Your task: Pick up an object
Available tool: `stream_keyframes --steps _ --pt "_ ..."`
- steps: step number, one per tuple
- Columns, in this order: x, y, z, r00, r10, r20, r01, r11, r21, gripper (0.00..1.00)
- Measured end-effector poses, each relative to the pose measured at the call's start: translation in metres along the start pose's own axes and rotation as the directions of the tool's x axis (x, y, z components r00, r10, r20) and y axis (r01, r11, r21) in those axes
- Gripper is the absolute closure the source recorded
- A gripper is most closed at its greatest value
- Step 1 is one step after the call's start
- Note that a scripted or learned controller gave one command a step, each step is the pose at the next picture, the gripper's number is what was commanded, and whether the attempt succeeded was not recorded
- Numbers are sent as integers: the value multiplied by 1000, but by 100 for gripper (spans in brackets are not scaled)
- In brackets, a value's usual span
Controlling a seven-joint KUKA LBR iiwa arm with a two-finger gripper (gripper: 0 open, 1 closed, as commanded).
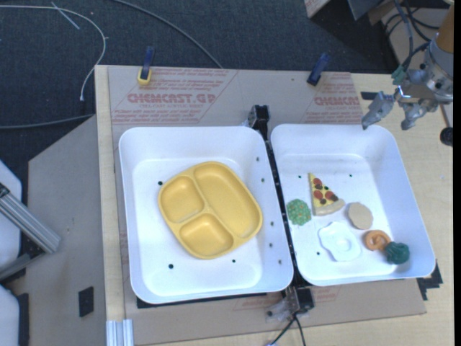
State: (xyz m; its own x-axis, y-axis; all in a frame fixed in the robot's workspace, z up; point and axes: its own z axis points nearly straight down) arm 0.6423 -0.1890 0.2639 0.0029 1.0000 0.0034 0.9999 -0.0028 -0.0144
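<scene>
On the left of the frame a shallow white plastic bin (137, 193) sits on the table (115, 99), and a yellow plastic tray with three compartments (209, 209) lies tilted at its middle. Just beside it, to the right, the second white bin (403, 171) carries a scatter of toy food. A green broccoli floret (298, 211) lies near its left wall. A pizza slice with red dots (323, 194) sits just right of that, with a white fried egg (338, 241) below it. Further right come a tan round biscuit (359, 215), an orange ring-shaped pastry (375, 240) and a dark green leafy clump (396, 252), the last two touching. At the upper right the pincer (392, 114) hangs released, fingers spread, above the far rim of the right bin, gripping nothing.
</scene>
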Motion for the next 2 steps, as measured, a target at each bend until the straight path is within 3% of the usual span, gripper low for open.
stream_keyframes --steps 1,2 --pt "1 2 -9 1000 -3 3 3 1000 -14 0" --pt "2 2 33 1000 -3 2 3 1000 -9 0"
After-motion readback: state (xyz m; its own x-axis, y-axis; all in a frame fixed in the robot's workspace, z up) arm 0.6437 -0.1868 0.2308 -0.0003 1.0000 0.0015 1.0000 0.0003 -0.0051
